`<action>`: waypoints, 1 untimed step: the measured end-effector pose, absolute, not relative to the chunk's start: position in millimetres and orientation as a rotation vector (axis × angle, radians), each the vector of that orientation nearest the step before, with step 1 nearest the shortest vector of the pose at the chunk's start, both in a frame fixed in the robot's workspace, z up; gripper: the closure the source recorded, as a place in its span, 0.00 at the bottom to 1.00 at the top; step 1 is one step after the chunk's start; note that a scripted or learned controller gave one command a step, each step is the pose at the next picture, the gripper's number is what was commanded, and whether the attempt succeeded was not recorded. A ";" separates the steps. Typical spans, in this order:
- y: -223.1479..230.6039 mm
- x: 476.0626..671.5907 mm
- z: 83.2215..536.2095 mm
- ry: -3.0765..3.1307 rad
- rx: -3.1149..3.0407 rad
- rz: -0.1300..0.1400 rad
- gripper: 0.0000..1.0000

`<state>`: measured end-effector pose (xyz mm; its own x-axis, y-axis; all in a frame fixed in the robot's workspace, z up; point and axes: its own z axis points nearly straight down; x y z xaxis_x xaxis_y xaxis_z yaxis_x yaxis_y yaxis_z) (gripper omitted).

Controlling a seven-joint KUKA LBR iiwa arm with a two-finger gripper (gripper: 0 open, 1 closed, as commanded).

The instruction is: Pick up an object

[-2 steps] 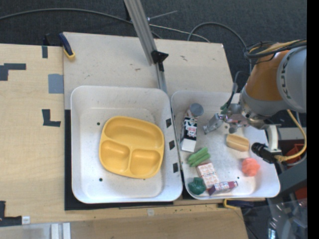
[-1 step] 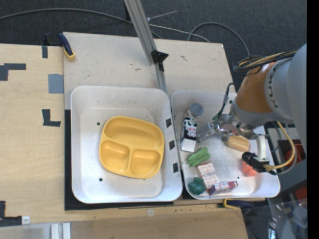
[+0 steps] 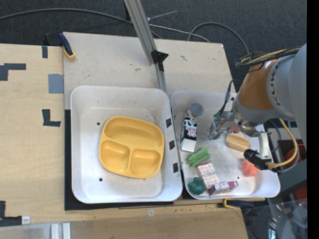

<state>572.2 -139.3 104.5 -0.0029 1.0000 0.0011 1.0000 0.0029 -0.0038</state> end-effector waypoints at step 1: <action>-136.3 568.9 166.4 -2.226 -2.222 -0.004 1.00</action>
<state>568.9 -136.3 166.4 -0.0016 1.0000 -0.0006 1.0000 0.0016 0.0040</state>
